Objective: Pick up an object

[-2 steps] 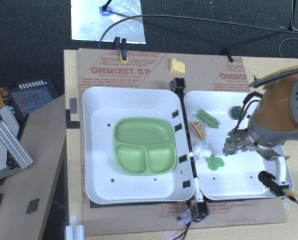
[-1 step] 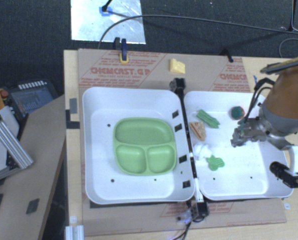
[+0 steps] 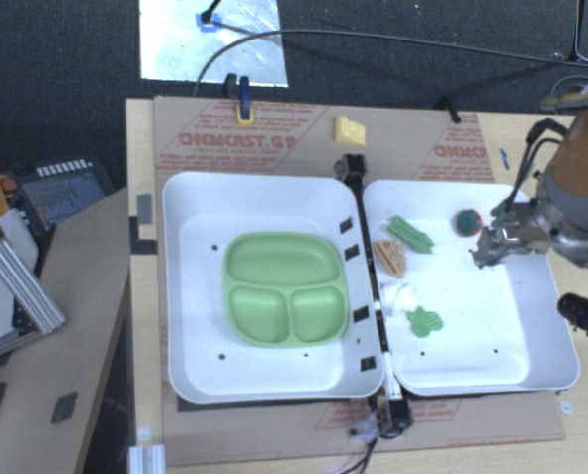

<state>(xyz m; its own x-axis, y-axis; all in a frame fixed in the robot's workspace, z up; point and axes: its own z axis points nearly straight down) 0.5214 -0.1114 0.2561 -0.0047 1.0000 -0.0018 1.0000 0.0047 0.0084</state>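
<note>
Gripper (image 3: 484,252) hangs low over right bin (image 3: 541,363), beside green ball (image 3: 468,223); grip state unclear.

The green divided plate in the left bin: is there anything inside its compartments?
The green divided plate sits flat in the left bin, and all three compartments look bare. Whatever lies beneath the plate is covered, so that cannot be seen.

Your divided plate (image 3: 283,288) lies in the left bin (image 3: 190,205). The right bin (image 3: 531,363) holds the ball (image 3: 467,222) and small toys (image 3: 409,233), with the hand (image 3: 487,252) just beside the ball.
</note>
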